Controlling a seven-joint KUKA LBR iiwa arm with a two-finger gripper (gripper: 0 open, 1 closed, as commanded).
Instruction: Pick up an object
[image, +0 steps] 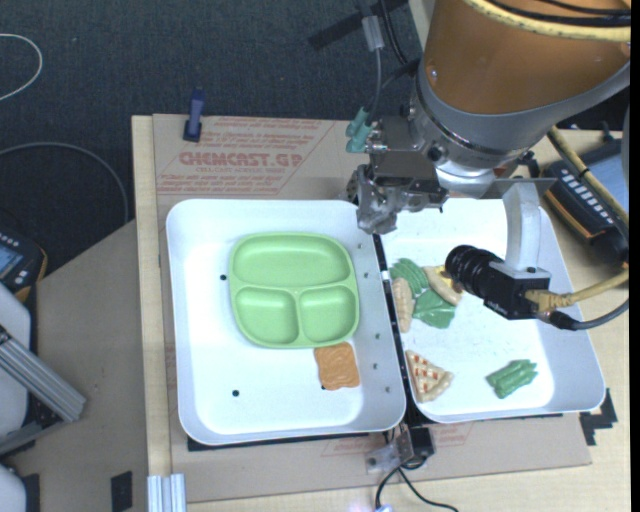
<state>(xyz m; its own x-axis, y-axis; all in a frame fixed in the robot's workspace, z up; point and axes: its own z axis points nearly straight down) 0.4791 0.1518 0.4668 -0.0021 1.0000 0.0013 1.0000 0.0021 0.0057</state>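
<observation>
the arm (520, 60) reached in from the upper right, grey with its orange band, and its gripper (378, 215) hung over the far end of the seam where the two white bins met. i couldn't tell whether the fingers were released or clenched; nothing showed between them.

the left bin (195, 330) carried a green divided plate (295, 288) near its middle, with bare white floor all along its left side and front. an orange toast-like piece (339, 366) lay just in front of the plate, near the rim next to the seam.

the right bin (570, 370) was more crowded. a cluster of toy food, a green leafy piece (425, 300) and a pale yellow piece (403, 302), sat hard against the seam-side wall. a waffle-patterned wedge (428, 377) lay at the front left corner, and a green bean-like piece (513, 377) sat apart toward the front right with open floor around it. a black camera-like unit (495, 282) on a white bracket hung over the bin's middle, just beside the cluster, a cable trailing off to the right.

a cardboard sheet (240, 155) covered the counter behind the bins.
</observation>
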